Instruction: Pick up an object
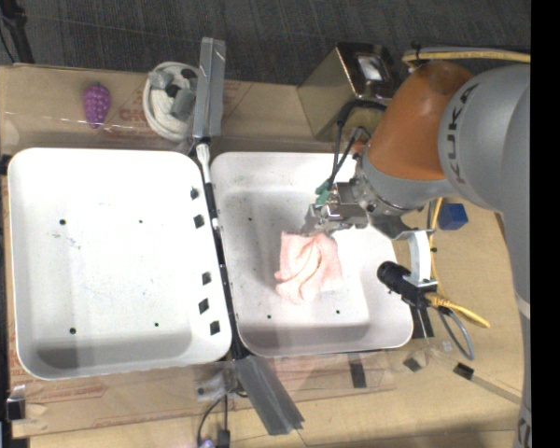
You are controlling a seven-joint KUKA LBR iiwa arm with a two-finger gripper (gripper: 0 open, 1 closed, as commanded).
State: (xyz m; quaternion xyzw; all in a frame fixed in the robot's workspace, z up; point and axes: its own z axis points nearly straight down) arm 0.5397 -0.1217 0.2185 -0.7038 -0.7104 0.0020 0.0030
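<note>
A crumpled pink cloth [308, 265] lay in the right-hand bin [252, 320], toward that bin's middle and a little to its right side, its folds bunched and its upper edge drawn up to a point. The gripper [329, 215] sat directly over that upper edge, touching or nearly touching the fabric, but how far it was open, or whether it had any cloth between its parts, could not be told from this slant. Above it the arm [448, 129], grey with an orange band, reached in from the right and covered the bin's upper right corner. The left-hand bin [93, 259] stood just beside, the two rims meeting along a dark divider. On the tabletop [47, 110] behind the left bin lay a small purple object [96, 103] and, near it, a white roll [171, 99].
</note>
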